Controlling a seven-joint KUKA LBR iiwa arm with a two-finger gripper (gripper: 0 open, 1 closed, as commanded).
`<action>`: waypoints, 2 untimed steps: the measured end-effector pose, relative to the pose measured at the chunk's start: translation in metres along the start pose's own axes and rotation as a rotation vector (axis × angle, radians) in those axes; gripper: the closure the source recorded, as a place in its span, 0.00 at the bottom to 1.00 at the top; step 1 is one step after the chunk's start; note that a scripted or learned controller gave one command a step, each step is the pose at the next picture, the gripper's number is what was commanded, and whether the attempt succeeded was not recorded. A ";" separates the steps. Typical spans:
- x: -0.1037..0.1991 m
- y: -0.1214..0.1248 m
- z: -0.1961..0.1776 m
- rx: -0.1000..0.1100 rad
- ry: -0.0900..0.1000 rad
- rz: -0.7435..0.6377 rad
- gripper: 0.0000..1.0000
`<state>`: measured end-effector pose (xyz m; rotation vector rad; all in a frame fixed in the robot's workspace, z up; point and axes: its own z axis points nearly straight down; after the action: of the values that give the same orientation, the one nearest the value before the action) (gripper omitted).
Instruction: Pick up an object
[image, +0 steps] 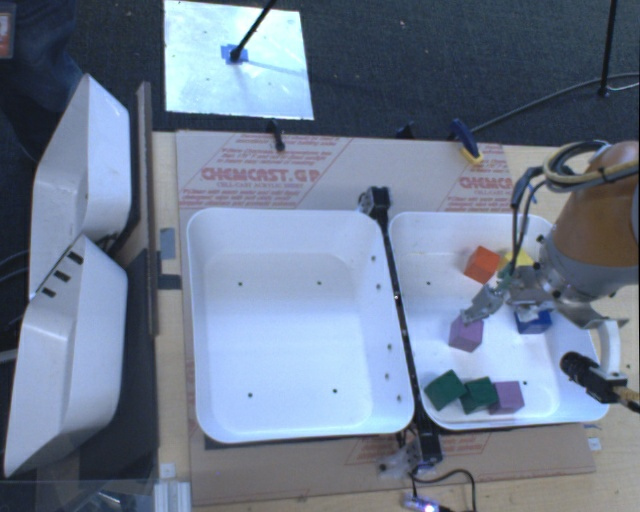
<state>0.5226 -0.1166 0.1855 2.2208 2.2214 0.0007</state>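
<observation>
The right bin (430, 250) holds several small blocks. A purple block (466, 333) lies near its middle, and my gripper (487, 304) hangs just above that block's upper right corner. An orange block (483, 264) lies farther back, with a yellow piece (518, 259) beside it, partly behind the arm. A blue block (534, 320) sits right of the gripper, partly under the wrist. Along the front wall lie two green blocks (445, 388) (480, 394) and a second purple block (508, 396). I see nothing held by the gripper.
The left bin (290, 330) adjoins the right one along a black divider (398, 300). The grey and orange arm (595, 235) covers the right bin's right side. White housings (70, 270) stand off the bench at the left.
</observation>
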 end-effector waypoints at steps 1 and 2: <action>0.010 0.020 0.106 0.008 0.001 -0.001 0.00; 0.008 0.023 0.090 -0.003 -0.001 0.001 1.00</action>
<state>0.5457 -0.1082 0.0955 2.2197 2.2192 0.0032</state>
